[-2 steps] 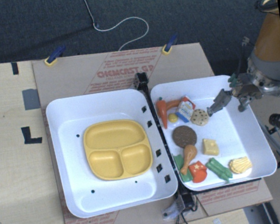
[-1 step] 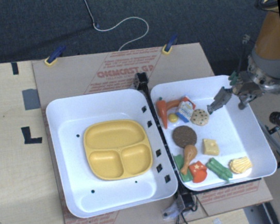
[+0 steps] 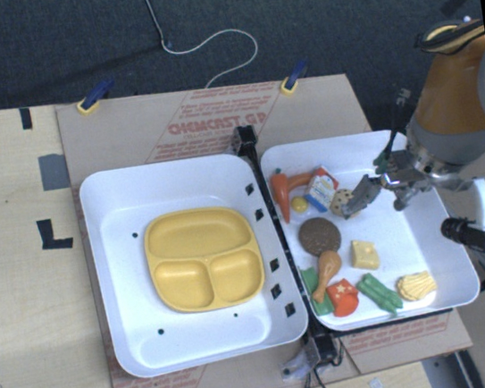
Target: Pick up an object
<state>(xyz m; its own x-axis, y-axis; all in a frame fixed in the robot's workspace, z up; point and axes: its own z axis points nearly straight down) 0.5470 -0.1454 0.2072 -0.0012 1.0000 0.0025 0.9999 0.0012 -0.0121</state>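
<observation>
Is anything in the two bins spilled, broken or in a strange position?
Nothing stands out. The yellow tray lies flat in the left bin. The toy foods, among them the brown cookie and the drumstick, lie loose inside the right bin, none over the rim.

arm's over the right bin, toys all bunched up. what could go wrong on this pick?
1. The gripper hangs open over bare floor of the right bin, so closing here would likely catch nothing.
2. The carrot, milk carton and dice lie packed together; a grab there may nudge or pinch a neighbour.
3. The cookie lies flat, so fingers may slide over it.
</observation>
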